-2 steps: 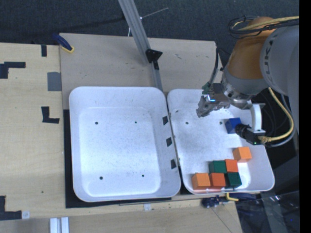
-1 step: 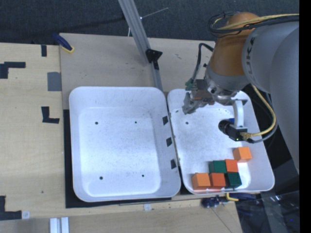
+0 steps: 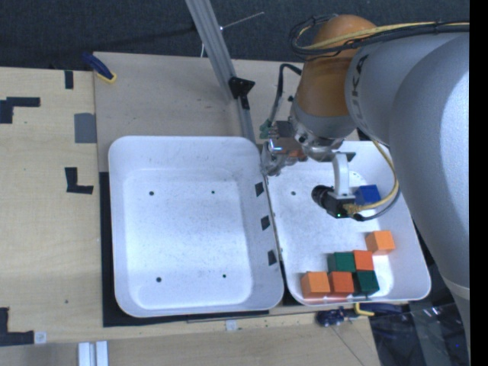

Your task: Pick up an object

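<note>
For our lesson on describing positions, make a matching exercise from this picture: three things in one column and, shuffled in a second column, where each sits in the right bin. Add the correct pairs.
Things
1. gripper
2. blue block
3. leftmost orange block

Places
A. at the left end of the block cluster, by the lower rim of the right bin as the picture shows it
B. over the right bin's upper left corner, next to the left bin
C. apart from the other blocks, higher up in the right bin

Pairs: 1-B, 2-C, 3-A
</note>
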`<action>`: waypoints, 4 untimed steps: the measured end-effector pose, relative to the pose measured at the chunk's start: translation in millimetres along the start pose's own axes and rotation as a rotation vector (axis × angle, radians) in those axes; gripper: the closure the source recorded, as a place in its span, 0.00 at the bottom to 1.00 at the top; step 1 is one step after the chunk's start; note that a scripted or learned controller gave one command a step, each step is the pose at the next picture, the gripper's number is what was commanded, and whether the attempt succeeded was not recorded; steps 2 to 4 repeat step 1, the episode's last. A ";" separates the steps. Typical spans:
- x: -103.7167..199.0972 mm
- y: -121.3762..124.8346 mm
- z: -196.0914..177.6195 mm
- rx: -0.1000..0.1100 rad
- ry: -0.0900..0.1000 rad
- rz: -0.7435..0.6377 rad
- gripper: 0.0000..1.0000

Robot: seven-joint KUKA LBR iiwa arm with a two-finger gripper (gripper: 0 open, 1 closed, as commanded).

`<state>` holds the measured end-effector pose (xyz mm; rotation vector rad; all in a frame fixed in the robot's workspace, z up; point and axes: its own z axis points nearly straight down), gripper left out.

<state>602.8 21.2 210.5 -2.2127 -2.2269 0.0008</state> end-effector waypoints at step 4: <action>44.7 8.7 -0.9 0.000 0.000 0.000 1.00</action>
